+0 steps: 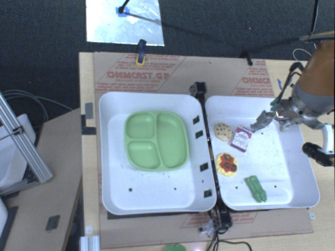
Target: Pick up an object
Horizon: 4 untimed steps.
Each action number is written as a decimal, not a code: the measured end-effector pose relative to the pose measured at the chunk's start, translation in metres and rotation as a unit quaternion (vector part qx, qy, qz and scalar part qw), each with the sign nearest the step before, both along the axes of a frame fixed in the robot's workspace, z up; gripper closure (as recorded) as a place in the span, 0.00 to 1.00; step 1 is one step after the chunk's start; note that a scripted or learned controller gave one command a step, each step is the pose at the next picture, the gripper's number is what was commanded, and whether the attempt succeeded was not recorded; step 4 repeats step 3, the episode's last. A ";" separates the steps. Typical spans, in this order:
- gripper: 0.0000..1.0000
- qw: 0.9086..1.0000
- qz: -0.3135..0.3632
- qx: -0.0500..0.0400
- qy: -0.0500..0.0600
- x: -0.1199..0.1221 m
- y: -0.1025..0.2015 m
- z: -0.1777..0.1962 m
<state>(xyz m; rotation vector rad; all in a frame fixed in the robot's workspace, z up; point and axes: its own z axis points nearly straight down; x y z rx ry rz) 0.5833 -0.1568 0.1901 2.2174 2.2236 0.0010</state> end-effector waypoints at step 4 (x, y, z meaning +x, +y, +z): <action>1.00 1.000 0.004 0.001 -0.004 -0.009 0.092 0.007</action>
